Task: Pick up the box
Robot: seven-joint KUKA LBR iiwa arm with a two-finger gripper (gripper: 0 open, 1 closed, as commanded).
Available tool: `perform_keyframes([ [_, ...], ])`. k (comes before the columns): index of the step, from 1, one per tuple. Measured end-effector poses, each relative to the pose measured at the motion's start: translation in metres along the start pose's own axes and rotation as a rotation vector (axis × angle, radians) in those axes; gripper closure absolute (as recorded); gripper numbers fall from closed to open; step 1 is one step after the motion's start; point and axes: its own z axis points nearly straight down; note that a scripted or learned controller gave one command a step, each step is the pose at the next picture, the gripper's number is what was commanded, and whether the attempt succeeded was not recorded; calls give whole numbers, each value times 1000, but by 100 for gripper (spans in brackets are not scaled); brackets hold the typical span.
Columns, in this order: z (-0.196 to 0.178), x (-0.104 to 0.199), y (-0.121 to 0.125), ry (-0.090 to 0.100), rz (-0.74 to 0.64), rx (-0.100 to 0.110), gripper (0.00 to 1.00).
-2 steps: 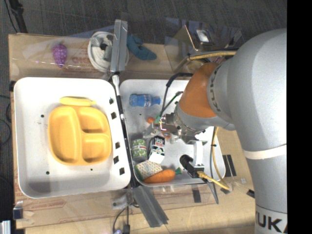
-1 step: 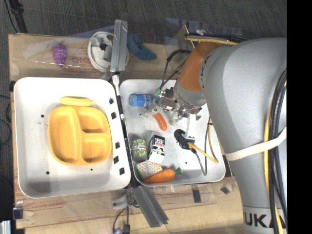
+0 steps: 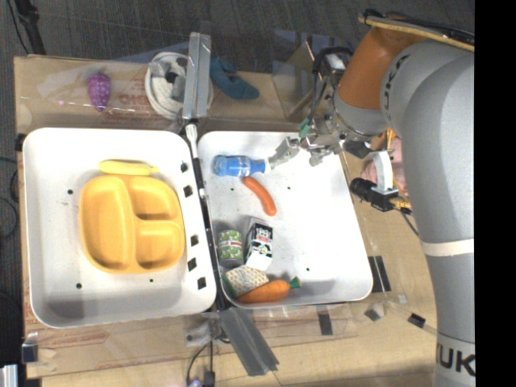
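Progress on picking up the box is looking slight: the small black-and-white printed carton box (image 3: 260,244) is lying untouched on the floor of the right-hand shallow white bin (image 3: 334,216), toward its lower left, just beside a small green-labelled can (image 3: 230,246) and above a patterned cloth pouch (image 3: 245,280) and an orange plastic carrot (image 3: 266,291) that are resting against the bin's near wall. The grey metal two-finger tool (image 3: 300,150) is hovering over the upper part of that same bin, well apart from the box, with its tips pointing toward a blue plastic bottle (image 3: 235,166) lying on its side; an orange-red sausage-shaped toy (image 3: 261,195) is sitting between that area and the box. Nothing is showing between the fingers, so the tool is carrying nothing, and whether they are spread wide or drawn narrow I cannot tell at this slant. The grey arm with its orange band (image 3: 367,75) is reaching in over the bin's upper right corner. The left-hand white bin (image 3: 48,280) is holding a yellow compartmented plastic tray (image 3: 133,222), which is playing no part. By my judgement everything is remaining to be done: the tool needs to be travelling down-left across the bin, lining up over the box, descending, closing and lifting.
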Motion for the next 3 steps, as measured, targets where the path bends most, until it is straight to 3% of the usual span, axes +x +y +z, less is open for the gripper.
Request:
perform_keyframes([
  [1,89,59,-21,2,-199,3,0],
  [2,92,67,20,1,269,17,0],
  [3,54,44,22,-1,-210,-1,0],
])
